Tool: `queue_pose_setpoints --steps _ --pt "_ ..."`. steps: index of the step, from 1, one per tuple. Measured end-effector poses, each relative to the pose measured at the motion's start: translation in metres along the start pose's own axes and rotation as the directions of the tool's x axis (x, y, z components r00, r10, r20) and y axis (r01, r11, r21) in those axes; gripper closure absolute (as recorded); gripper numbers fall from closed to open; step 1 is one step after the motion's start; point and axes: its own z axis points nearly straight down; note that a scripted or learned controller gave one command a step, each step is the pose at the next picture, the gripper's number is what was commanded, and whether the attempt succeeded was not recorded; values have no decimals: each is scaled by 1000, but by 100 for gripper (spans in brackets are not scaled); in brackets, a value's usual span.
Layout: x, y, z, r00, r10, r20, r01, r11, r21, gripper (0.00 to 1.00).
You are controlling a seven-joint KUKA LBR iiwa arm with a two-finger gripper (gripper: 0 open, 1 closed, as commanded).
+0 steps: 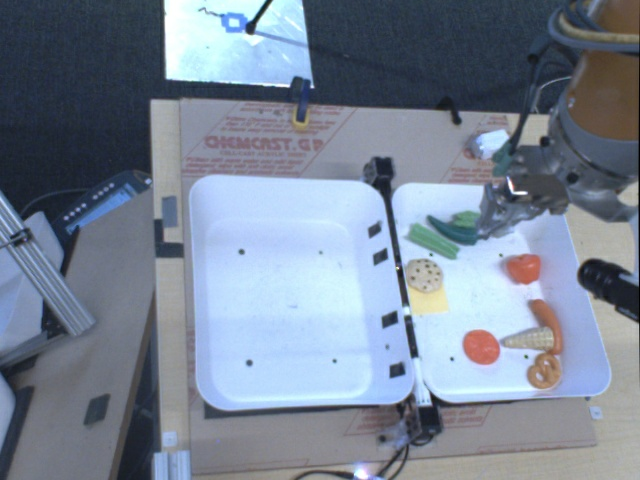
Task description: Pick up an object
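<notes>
My gripper (493,224) hangs low over the far part of the right bin (470,303), at the right end of a cluster of green pieces. A dark green curved piece (452,230) lies just to its left, with a light green pod (431,239) beside that and a small green bit (466,217) behind. The fingertips sit right against these green pieces. Whether anything is between them is not visible from this angle.
The right bin also holds a cookie (424,274) on a yellow slice (431,301), a red fruit (522,267), an orange-red round (481,347), a cone (527,340), a sausage (547,318) and a pretzel (545,371). The left bin (290,298) lies alongside.
</notes>
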Motion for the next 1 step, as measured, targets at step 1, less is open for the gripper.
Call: queue_pose_setpoints --steps 1 --pt "52 0 -105 1000 -1 -2 1 1000 -21 100"
